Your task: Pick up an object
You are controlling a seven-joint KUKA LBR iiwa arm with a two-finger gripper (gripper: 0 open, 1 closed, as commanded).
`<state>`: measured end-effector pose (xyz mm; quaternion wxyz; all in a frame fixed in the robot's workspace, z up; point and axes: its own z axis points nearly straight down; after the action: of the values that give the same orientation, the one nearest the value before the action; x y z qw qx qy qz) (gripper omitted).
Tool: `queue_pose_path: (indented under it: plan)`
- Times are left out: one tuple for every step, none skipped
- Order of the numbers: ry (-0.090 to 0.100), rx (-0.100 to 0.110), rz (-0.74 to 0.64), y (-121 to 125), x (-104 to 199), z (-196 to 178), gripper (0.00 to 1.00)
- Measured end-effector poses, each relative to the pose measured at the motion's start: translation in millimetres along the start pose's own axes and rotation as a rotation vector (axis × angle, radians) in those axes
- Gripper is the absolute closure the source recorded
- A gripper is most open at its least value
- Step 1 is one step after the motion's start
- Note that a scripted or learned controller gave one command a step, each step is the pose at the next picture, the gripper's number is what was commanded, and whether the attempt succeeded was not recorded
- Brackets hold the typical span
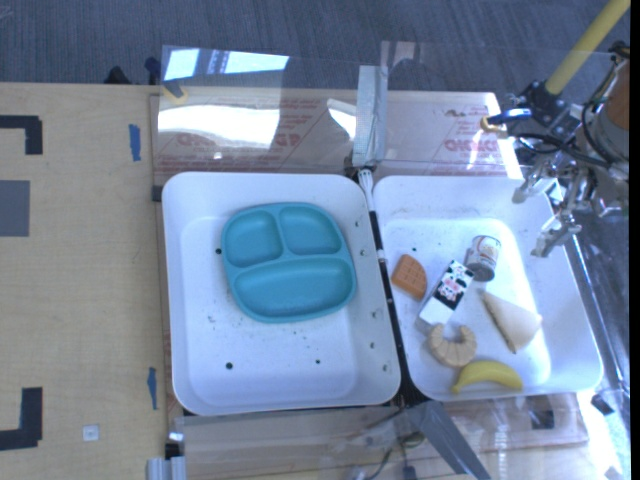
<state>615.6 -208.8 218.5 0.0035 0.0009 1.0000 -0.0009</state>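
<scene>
The right bin [560, 368] holds several small items. Among them are an orange cracker [408, 276], a small tin can [483, 256], a black-and-white carton [448, 292], a pale wedge [512, 320], a tan pastry [453, 343] and a yellow banana [486, 375]. My gripper [537, 217] hangs over the bin's far right corner, above and to the right of the can. Its two metal fingers [556, 231] stand apart with nothing between them.
The left bin [200, 368] bears a blue divided plate [288, 261]. A raised divider [378, 268] separates the two bins. Clear panels [260, 128] stand behind both. The arm's cables and a yellow bar [590, 38] crowd the top right.
</scene>
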Motion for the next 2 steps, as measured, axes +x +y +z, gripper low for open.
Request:
queue_pose_path:
  plan:
    - [-0.003, 0.000, 0.236, -0.9, -35.0, 118.7, 0.00]
    - [-0.010, 0.002, 0.233, 0.7, -37.3, 107.4, 1.00]
